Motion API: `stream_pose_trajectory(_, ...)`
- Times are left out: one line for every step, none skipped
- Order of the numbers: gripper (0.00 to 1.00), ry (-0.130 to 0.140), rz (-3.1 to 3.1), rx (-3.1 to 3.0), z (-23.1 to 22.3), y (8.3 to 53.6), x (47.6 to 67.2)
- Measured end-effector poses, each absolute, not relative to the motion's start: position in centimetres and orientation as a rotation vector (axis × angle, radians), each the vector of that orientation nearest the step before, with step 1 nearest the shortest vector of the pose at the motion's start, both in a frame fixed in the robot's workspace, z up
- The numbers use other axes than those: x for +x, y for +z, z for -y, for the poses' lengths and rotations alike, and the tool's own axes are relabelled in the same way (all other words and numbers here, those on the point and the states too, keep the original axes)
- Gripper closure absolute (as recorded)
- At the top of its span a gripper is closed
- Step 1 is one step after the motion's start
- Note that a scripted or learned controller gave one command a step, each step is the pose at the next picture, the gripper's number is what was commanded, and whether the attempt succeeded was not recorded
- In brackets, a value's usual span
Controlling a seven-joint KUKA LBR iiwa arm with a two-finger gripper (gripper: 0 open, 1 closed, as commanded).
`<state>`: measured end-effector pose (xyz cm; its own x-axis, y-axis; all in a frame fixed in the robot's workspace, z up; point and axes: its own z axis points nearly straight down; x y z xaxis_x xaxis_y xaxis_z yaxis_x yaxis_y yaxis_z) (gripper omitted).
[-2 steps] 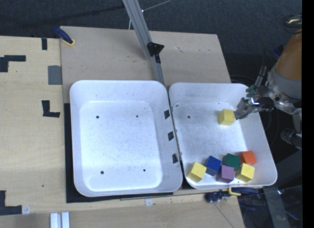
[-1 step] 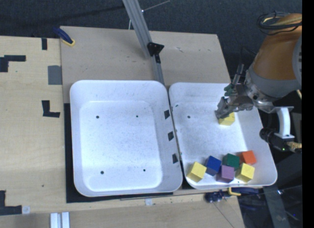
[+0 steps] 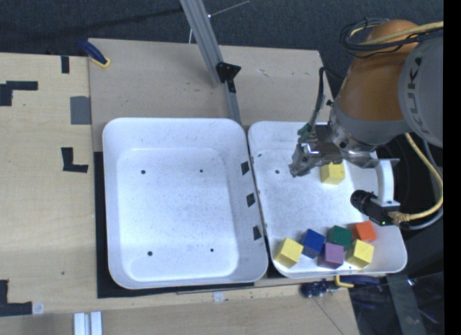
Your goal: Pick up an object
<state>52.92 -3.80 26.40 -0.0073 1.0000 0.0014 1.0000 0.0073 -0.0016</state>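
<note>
My gripper (image 3: 299, 168) hangs over the upper middle of the right bin (image 3: 282, 197), pointing down toward the bin floor. A yellow cube (image 3: 332, 173) lies just to its right, apart from it. Along the bin's near edge sits a cluster of cubes: a yellow one (image 3: 289, 251), a blue one (image 3: 313, 241), a green one (image 3: 338, 236), a purple one (image 3: 333, 254), an orange one (image 3: 365, 231) and another yellow one (image 3: 362, 253). I see nothing held at the gripper's tip.
The left bin (image 3: 173, 197) lies beside the right one, with a raised rim between them. A slanted metal pole (image 3: 204, 27) with a black clamp (image 3: 228, 72) stands behind the bins. A black fitting (image 3: 367, 204) with cables sits at the right bin's right edge.
</note>
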Motion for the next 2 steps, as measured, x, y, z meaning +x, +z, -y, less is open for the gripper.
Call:
stream_pose_trajectory(1.00,0.004,2.227,-2.211,-2.1,24.5,53.0)
stream_pose_trajectory(1.00,0.002,2.228,-2.211,-7.3,24.4,52.8)
